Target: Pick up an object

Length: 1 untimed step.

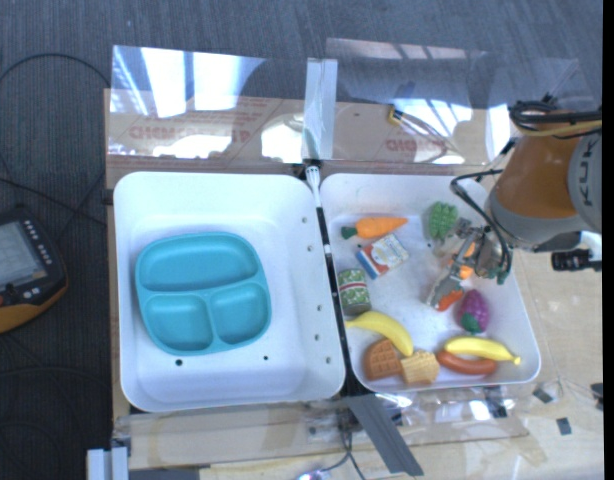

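Note:
My gripper [449,286] hangs low over the right side of the right bin [334,268], reaching in from the grey and orange arm [537,188]. A small red-orange piece [446,304] lies right at its tip; whether it is held I cannot tell. A purple toy fruit [474,311] sits just right of it and a green broccoli [442,220] just behind. Further left lie a carrot [377,226], a small carton [388,253] and a green can [354,291].
Along the right bin's front lie a banana [383,329], a waffle [383,360], a tan block [420,369], a red sausage [468,364] and a yellow fruit [479,348]. The left bin [137,198] holds a teal divided plate [202,290]. A tablet [17,263] lies far left.

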{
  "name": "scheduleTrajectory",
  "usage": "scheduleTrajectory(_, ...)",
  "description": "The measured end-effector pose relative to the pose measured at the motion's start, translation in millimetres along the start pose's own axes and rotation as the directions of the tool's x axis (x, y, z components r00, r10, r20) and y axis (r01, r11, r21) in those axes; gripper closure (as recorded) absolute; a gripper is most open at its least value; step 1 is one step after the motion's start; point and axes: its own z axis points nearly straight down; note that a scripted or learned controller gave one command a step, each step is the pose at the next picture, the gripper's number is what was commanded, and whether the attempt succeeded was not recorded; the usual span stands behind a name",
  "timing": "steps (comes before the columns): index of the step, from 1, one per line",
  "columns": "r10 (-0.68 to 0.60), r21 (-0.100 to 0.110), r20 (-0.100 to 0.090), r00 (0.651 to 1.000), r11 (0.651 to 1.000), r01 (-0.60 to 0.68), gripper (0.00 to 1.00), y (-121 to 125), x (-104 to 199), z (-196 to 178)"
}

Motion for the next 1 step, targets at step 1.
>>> scheduleTrajectory(1, -0.001, -0.001, 0.007, 1.0, 1.0, 0.001, 1.0, 1.6, -2.0, -12.6)
